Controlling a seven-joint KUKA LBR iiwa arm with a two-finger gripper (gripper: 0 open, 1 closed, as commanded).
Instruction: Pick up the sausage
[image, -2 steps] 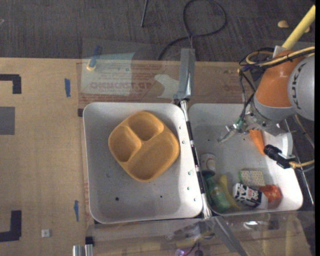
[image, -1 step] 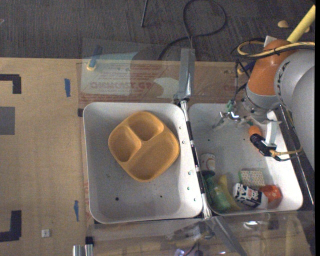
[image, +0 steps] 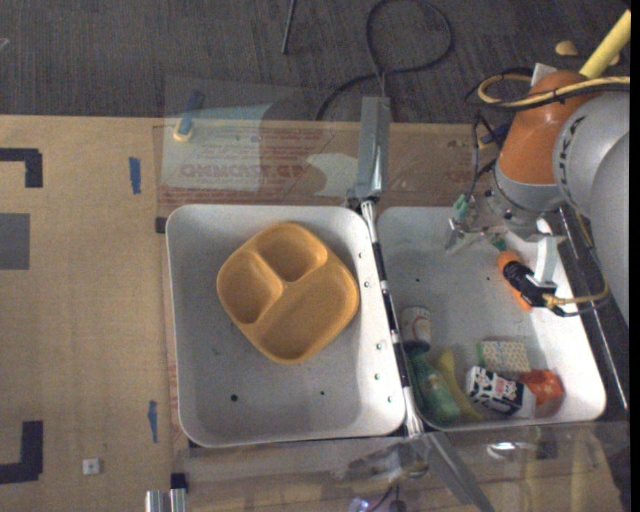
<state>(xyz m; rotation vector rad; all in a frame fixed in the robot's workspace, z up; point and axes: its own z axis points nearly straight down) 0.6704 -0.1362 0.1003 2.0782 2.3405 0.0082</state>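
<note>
Crowding the right bin's (image: 590, 400) near edge are a milk carton (image: 497, 391), a green bottle (image: 432, 383) and a tomato (image: 543, 385). Farther back, the sausage (image: 519, 281) (orange, dark-tipped) is lying right of centre. Beyond it, the gripper (image: 472, 232) is hovering; I cannot tell its jaws' state.

Two white bins: left bin (image: 200, 400) and right bin (image: 440, 250). One claw (image: 478, 232), over the right bin's far end. One orange divided plate (image: 288, 290), left of the claw. About six small items in a cluster (image: 480, 380), nearer the camera than the claw; exact count uncertain.
</note>
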